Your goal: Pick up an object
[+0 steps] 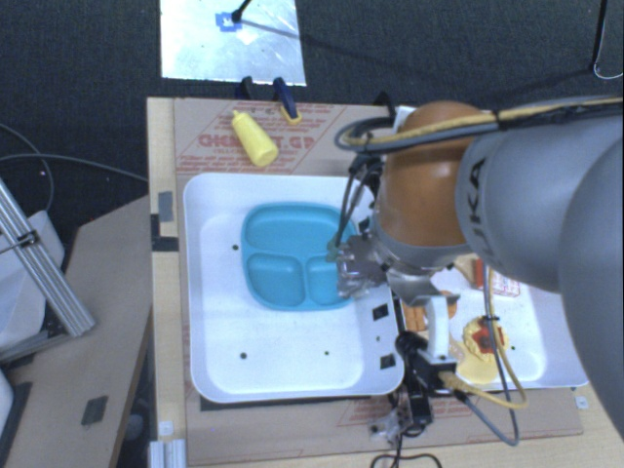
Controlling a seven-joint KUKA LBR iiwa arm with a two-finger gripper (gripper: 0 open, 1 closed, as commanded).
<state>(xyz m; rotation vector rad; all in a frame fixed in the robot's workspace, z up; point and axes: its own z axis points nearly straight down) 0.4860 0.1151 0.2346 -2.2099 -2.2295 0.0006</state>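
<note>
Blue three-compartment plastic tray [288,256] lies flat on the floor of the left shallow white bin [224,369], a little toward 12 o'clock of that bin's middle, and it is the likeliest thing to be picked, since the gripper [348,269] is down at the tray's 3 o'clock rim, touching or just above it. Whether the gripper is spread or closed cannot be told from here; the grey arm with its orange band [429,193] hangs over it and hides the tips. Nothing shows the tray raised or tilted, so I judge the pick as not yet made: the reach to the object looks done, while a firm hold on the thin rim and the lift are left. Outward from there, the rest of the left bin's floor around the tray is bare white. At 3 o'clock, the right shallow white bin [534,354] holds a yellow and red soft item [480,344] and a red-printed pale packet [503,283], both partly hidden by the arm. At 12 o'clock, outside the bins, a yellow plastic bottle [253,136] lies on brown printed cardboard [327,130], near a dark blue clamp [287,101]. None of these crowds the tray; the main hindrance, to my mind, is the bin's wall close at the tray's 3 o'clock side.
</note>
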